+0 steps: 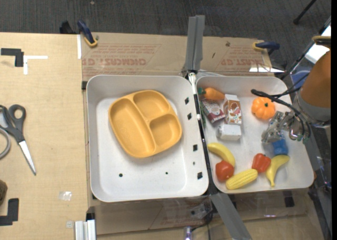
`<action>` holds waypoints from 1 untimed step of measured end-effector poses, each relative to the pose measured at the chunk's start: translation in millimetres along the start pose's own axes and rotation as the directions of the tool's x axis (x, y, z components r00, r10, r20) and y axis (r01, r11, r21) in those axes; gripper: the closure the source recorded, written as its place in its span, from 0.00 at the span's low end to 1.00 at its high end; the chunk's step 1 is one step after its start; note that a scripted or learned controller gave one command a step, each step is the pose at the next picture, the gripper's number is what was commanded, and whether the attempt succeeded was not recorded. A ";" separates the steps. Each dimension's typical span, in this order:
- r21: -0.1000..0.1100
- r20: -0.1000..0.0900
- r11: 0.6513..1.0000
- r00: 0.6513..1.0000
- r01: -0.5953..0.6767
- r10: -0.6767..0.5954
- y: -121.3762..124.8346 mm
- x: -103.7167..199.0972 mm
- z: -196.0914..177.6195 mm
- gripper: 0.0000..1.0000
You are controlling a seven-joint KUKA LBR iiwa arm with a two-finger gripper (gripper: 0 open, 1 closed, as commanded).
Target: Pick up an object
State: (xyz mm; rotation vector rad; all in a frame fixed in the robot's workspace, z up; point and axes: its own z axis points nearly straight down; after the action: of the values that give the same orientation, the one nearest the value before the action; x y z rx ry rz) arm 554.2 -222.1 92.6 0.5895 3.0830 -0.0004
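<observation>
Hovering low in the right bin (pixel 310 181), our tool (pixel 275 131) hung above a blue block (pixel 279 146); we could not tell its grip.

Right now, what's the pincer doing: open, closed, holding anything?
Pincer: low in the right bin, just above a blue object; open or closed cannot be told.

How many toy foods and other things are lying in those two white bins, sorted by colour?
Yellow: 4 — divided plate, two bananas, corn cob
Orange: 2 — carrot, pumpkin
Red: 2 — tomato, pepper
Blue: 1 — small block
Printed packets and boxes: 3 —
Total: 12
</observation>
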 end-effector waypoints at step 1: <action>0.001 0.002 0.878 0.878 -0.479 0.479 10.8 -25.9 -0.1 1.00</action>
State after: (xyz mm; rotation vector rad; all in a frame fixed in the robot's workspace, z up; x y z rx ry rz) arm 582.3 -221.6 92.8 1.3329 2.8404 -0.0013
